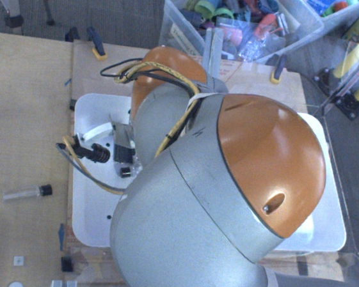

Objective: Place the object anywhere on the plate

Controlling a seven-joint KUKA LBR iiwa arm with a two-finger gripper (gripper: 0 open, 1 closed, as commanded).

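My one grey arm with its orange band fills most of the view, coming in from 3 o'clock and reaching across toward 9 o'clock. It covers nearly all of the two shallow white bins — the left bin shows its rim and some bare floor at 8 o'clock, and the right bin shows as a strip of rim at 4 o'clock. My gripper sits low over the left bin, at 9 o'clock from the arm's bulk; it is a dark and white cluster, and I cannot tell how it is set. One bundle of black and yellow cable loops off the wrist at 11 o'clock. The plate and the object for it are hidden under my arm, so I cannot say where either lies.

On the pale wooden desk, well apart from the bins at 8 o'clock, lies one small clear tube with a black cap. At 12 o'clock, beyond the desk, stands one clear plastic tub heaped with coloured toys — too many and too jumbled to count.
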